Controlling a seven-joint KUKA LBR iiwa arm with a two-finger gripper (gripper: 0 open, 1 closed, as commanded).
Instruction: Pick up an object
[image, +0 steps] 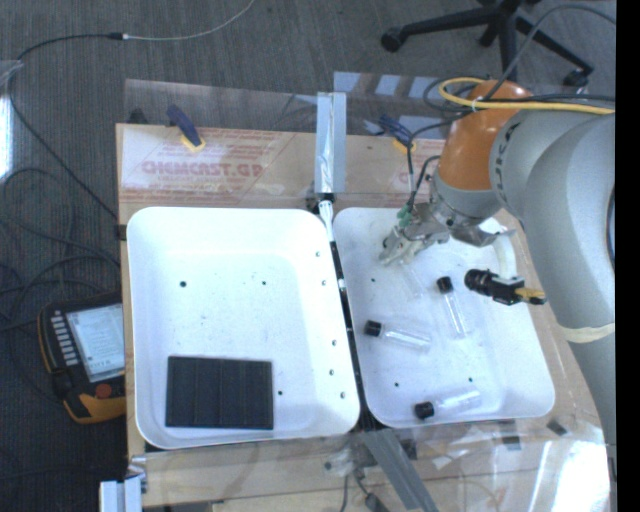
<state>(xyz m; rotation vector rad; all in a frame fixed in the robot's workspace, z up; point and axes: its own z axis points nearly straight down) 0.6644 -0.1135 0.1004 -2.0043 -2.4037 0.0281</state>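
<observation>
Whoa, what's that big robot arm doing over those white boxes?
The grey and orange arm reaches over the right bin, with its pincer low near the bin's far end. Three clear tubes with black caps lie in that bin, all apart from the pincer. A flat black pad lies in the left bin.

My grey arm (570, 190) runs out of view at 3 o'clock and covers the rim of the right-hand white bin (505, 375) there. The gripper (394, 251) at its 11 o'clock is a small blur to me. The clear black-capped tubes (408, 338) almost melt into the floor. I can't read the red print on the brown board (200, 170).
</observation>
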